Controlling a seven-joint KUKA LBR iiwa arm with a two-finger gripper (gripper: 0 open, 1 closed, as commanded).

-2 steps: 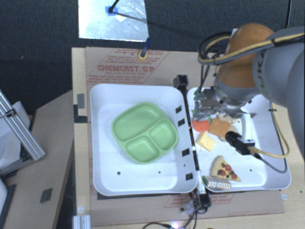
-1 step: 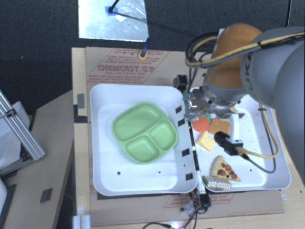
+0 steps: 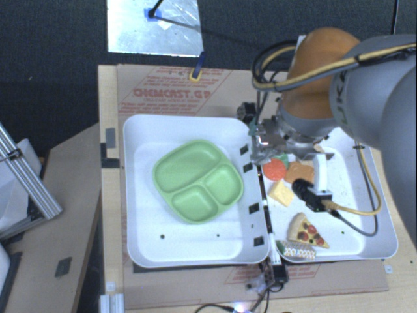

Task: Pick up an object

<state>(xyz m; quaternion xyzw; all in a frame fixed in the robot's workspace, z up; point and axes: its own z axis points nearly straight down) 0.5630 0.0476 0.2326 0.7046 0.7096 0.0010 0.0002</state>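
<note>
Arm point(image 3: 365, 83): grey, with orange band above wrist, reaching in from right and bent down over the far left part of the right bin.
Tool point(image 3: 280, 150): low over the right bin, just beside the divider between the bins; whether apart or together cannot be told, since wrist body and cables cover the tips.
Left bin point(image 3: 140, 175): shallow, white, carrying a green divided plate.
Green plate point(image 3: 197, 180): three compartments, lying flat and turned at an angle, near middle of left bin.
Right bin point(image 3: 371, 233): shallow, white, touching left bin along the divider; partly covered by the arm.
Red round piece point(image 3: 274, 169): toy food, flat on the floor of right bin, directly below the tool, touching or nearly touching it.
Orange-brown piece point(image 3: 300, 171): just right of the red piece, beside it.
Yellow wedge point(image 3: 281, 192): cheese-like, just in front of the red piece.
Pizza slice point(image 3: 306, 231): toy, near front of right bin, well apart from the tool.
Patterned flat piece point(image 3: 298, 252): at front edge of right bin, just beside the pizza slice.
Black connector point(image 3: 311, 195): on a yellow cable point(image 3: 355, 208), hanging over right bin between wedge and slice.
Desk point(image 3: 172, 90): brown cardboard sheet with red lettering under both bins.
Foil sheet point(image 3: 155, 18): behind the desk, at top left.
</note>
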